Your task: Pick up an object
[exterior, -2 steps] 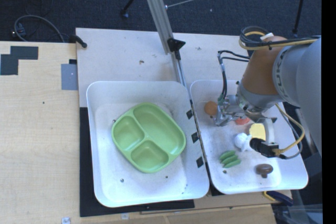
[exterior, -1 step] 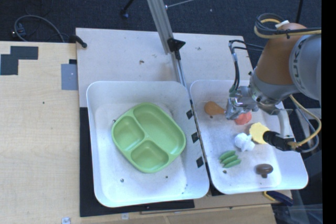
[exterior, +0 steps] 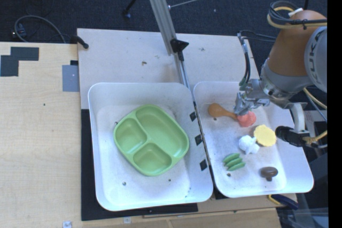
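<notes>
Tool: I read it low in the right white bin, right of frame centre; spread not discernible | Target: round pink-red soft piece touching just below it | Brown spoon-shaped piece, long axis pointing left | Next: I judge a short straight descent.

Left bin: holds a green divided plate, three compartments, lying flat and turned at an angle. Tabletop: light wood, with dark rectangular patches near the far left. A slanted aluminium rail stands behind the bins. Cables lie on the dark floor beyond.
</notes>
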You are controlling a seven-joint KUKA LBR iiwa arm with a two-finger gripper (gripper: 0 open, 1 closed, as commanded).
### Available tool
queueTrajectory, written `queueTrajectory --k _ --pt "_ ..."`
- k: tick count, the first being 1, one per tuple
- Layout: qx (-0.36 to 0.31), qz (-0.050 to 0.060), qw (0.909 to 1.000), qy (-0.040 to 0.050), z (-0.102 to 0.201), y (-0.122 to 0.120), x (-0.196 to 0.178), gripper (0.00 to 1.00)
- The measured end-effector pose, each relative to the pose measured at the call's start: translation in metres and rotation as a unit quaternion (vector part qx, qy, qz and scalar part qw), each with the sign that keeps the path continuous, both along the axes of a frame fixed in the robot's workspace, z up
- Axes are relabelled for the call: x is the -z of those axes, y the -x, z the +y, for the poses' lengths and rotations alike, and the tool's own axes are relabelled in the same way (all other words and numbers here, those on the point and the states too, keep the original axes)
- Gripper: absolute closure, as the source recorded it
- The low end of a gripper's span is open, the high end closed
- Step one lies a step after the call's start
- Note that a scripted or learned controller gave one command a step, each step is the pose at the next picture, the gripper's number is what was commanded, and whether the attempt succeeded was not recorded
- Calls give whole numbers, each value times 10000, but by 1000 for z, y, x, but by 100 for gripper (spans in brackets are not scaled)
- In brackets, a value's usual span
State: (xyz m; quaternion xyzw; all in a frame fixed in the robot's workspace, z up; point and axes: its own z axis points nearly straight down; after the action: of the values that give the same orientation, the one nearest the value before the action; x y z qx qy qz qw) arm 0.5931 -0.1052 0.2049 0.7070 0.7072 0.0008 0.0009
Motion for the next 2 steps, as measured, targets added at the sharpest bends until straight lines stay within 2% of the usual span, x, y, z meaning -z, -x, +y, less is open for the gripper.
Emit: queueTrajectory --k 1,2 --pt "-4 -11 10000 1 7 -4 -59 100" --pt "-14 15 10000 -8 53 -14 -59 100"
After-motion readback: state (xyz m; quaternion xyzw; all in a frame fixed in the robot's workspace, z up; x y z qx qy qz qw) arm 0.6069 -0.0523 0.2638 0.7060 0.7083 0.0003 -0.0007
